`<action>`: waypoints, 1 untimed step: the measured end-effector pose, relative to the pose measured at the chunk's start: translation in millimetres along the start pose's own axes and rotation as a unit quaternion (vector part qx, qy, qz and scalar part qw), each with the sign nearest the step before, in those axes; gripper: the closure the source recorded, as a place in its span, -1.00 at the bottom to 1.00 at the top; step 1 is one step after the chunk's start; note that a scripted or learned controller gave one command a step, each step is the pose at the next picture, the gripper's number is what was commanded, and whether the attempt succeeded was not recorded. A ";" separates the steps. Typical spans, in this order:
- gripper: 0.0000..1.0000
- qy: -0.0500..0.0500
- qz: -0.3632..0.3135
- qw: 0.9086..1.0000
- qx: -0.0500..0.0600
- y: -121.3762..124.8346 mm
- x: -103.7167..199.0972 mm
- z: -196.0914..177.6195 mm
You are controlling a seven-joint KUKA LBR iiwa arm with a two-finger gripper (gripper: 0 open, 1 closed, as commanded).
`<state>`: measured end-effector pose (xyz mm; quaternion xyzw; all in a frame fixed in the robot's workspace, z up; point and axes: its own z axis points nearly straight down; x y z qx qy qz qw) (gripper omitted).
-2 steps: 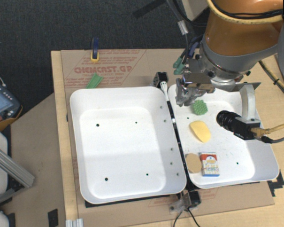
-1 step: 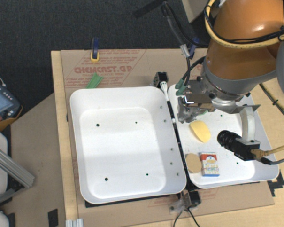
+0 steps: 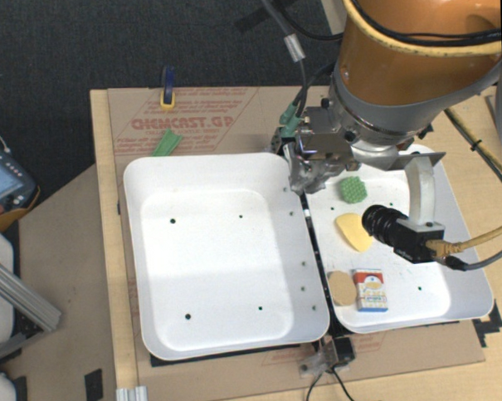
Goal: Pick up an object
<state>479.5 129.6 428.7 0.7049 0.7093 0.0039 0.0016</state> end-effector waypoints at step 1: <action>1.00 -0.003 0.006 1.000 0.009 -2.0 -54.8 82.6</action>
